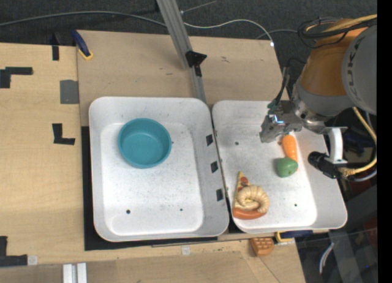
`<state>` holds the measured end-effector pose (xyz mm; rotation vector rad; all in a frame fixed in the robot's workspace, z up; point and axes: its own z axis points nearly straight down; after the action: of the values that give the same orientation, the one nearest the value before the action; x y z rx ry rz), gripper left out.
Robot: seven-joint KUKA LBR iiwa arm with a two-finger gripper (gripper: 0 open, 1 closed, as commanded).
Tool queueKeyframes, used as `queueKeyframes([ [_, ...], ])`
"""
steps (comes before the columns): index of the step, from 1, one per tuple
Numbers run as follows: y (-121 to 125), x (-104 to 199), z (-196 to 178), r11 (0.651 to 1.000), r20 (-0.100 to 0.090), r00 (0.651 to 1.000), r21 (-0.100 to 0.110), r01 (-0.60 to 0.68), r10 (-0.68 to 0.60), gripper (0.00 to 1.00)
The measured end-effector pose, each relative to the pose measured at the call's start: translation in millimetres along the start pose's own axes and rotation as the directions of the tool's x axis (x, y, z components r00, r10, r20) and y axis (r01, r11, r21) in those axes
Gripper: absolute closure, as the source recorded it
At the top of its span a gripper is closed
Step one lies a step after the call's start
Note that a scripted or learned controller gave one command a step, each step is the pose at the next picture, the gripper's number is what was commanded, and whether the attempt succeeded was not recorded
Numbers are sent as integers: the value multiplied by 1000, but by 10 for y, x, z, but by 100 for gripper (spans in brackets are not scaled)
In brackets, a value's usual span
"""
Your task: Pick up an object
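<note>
The wooden bench [37, 171] fills most of the frame, with a dark floor along the 12 o'clock edge. On it sit two shallow white bins side by side: the left bin [153, 214] and the right bin [318, 211], their inner rims touching.

The arm [334, 73], grey with an orange band, comes in from 2 o'clock and hangs over the right bin's upper part. A slim metal pole [174, 24] slants down from 12 o'clock toward the seam between the bins.

A round teal bowl [144, 143] stands upright at about 10 o'clock in the left bin.

In the right bin, a pile of toy food [250, 199], coiled pale on a red base, lies at 7 o'clock. A carrot [290, 147] lies near the middle, with a green piece [285, 167] touching its lower end.

The gripper [272, 130] sits just at 10 o'clock of the carrot; whether it is wide, narrow or holding anything cannot be told.

A small orange block [262, 245] rests on the bench below the right bin.
</note>
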<state>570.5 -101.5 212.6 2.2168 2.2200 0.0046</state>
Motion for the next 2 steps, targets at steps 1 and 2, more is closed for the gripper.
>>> queueKeyframes([
  [1,31,-50,-437,1000,0,1000,2,0,0,100],
  [2,103,491,-453,1000,-2,1000,6,5,-5,100],
])
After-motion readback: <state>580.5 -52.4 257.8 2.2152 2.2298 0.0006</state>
